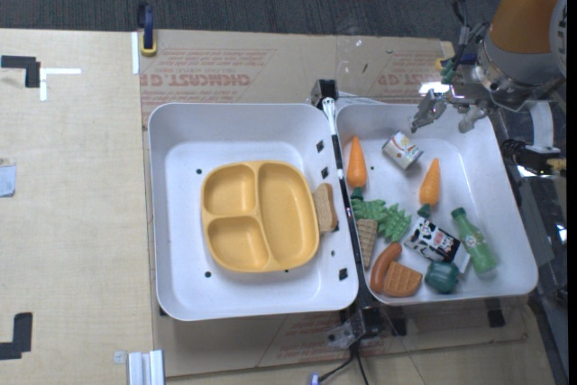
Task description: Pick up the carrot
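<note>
Orange carrot point(429, 181) lies in our right bin point(505, 194) below a small can point(402, 151), while our tool point(447, 114) hovers above, fingers spread, gripping nothing.

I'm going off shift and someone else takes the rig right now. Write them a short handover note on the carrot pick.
Gripper: open, holding nothing, above the far edge of the right bin.
Carrots: two lie in the right bin, one along its left wall, one near the middle. Both lie free in the bin.
Nearby: a small can lies between the gripper and the carrots.
Done: arm is over the right bin.
Left: descend on a carrot, close, lift.
</note>
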